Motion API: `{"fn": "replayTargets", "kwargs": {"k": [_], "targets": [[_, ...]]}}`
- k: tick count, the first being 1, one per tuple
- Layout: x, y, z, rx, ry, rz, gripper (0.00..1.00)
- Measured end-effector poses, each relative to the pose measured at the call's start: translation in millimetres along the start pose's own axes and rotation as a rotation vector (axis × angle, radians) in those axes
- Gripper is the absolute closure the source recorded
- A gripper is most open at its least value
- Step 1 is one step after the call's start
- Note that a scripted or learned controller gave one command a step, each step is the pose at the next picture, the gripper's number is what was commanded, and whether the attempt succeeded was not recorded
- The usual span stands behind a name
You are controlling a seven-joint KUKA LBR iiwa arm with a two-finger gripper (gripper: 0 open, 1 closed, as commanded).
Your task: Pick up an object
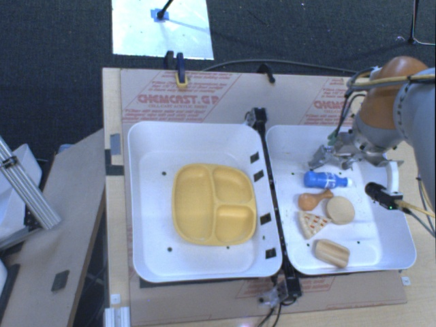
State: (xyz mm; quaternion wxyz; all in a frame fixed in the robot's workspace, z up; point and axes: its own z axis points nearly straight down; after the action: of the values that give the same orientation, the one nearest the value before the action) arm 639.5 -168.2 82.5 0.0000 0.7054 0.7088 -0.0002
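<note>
I read CHEMCAST GP on counter sheet | hand above blue bottle | grip: cannot tell

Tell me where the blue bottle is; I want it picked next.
The blue bottle lies on its side in the right bin, just below the claw and above the drumstick.

At the right edge of the frame, the arm shows a smooth grey casing topped by a rounded orange band. Thin yellow and dark cables run across the band toward the wrist. Below it, the hand is grey metal with small angular parts.
</note>
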Motion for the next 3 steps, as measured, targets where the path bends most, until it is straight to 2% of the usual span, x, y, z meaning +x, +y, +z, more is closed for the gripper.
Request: {"fn": "replayTargets", "kwargs": {"k": [1, 3], "targets": [[0, 2, -14, -0.006, -0.001, -0.002, 1.00], [-2, 5, -145, -0.010, -0.002, -0.001, 1.00]]}}
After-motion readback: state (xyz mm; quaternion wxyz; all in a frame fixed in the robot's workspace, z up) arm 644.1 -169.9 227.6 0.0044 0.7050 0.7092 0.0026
